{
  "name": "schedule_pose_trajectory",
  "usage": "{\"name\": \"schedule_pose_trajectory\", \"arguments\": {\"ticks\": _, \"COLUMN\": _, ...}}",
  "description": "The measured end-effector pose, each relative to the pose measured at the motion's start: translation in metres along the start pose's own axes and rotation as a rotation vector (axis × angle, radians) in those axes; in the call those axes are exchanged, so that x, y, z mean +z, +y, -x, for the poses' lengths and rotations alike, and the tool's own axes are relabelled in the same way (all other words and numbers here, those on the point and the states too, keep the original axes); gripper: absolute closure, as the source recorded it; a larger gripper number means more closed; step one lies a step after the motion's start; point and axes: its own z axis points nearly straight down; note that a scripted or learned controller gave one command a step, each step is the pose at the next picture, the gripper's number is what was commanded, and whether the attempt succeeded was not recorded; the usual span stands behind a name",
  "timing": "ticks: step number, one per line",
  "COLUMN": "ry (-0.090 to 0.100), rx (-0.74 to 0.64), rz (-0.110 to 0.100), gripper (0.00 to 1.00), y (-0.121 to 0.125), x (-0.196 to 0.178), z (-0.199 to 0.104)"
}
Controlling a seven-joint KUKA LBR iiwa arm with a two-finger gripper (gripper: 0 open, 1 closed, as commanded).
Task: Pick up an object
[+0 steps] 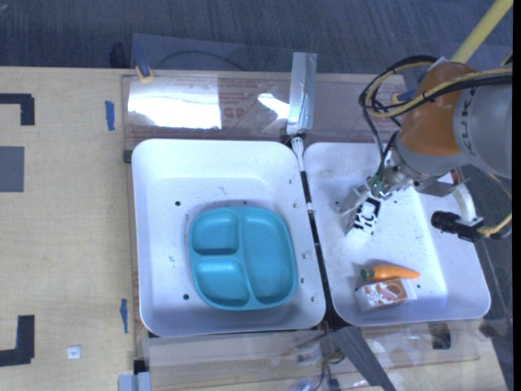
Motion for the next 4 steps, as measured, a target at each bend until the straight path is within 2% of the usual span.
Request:
{"name": "schedule_pose_trajectory", "arguments": {"ticks": 1, "ry": -0.004, "rx": 0.002, "rz": 0.008, "gripper": 1.00, "y": 0.002, "x": -0.013, "z": 0.002}}
{"name": "schedule_pose_trajectory", "arguments": {"ticks": 2, "ry": -0.003, "rx": 0.002, "rz": 0.006, "gripper": 0.00, "y": 0.002, "x": -0.012, "z": 0.002}}
{"name": "schedule_pose_trajectory", "arguments": {"ticks": 3, "ry": 0.002, "rx": -0.130, "rz": -0.006, "gripper": 0.00, "y": -0.090, "x": -0.034, "z": 0.025}}
{"name": "schedule_pose_trajectory", "arguments": {"ticks": 4, "ry": 0.000, "rx": -0.120, "rz": 0.010, "gripper": 0.00, "y": -0.111, "x": -0.008, "z": 0.062}}
